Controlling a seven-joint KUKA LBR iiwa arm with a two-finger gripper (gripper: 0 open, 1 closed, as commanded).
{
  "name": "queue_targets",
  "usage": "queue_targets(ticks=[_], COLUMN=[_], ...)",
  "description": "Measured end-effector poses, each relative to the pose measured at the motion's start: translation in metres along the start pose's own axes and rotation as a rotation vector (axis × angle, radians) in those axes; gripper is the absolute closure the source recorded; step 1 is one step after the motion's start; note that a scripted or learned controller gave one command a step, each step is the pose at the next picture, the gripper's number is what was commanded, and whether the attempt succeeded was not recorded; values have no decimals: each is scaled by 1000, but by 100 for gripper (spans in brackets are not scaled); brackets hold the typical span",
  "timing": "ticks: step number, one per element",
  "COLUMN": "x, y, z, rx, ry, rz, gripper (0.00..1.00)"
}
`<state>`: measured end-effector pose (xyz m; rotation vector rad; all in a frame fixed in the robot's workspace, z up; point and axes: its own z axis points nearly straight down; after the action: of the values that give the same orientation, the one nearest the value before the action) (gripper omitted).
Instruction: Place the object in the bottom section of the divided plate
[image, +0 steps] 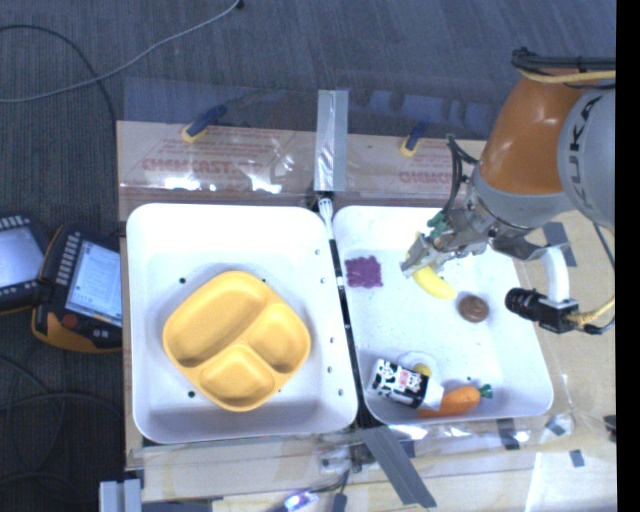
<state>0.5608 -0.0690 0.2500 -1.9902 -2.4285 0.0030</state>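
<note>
My pincer (424, 256) hangs over the upper middle of the right-hand shallow white bin (520, 395), tips angled down and to the left. Right beneath those tips lies the small yellow banana-shaped toy (435, 284), slanting across the bin floor. Tips look to be at its upper end, but whether I'm clenched on it or loose I cannot tell from up here.

Around it: a purple bunch of toy grapes (363, 271) sits to the left, near the divider between the bins. A small round brown piece (474, 308) rests just right of the banana, close but apart. Down at the bin's near edge, a black-and-white cow-patterned little carton (398, 383) lies on its side, and an orange toy carrot with a green top (456, 399) lies right against it.

Over in the left-hand shallow white bin (150, 300), the yellow three-section divided plate (236, 338) sits mid-floor, turned at an angle. All three sections show bare yellow. The banana is well apart from it, a whole bin away, on this worktop (150, 160).
</note>
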Motion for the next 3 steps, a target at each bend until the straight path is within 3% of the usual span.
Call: queue_targets(ticks=[1, 2, 3], x=[63, 167, 239], y=[-11, 24, 46], z=[67, 67, 84], rx=[0, 1, 3], ry=[0, 0, 0], rz=[-194, -335, -9], gripper=[100, 100, 100])
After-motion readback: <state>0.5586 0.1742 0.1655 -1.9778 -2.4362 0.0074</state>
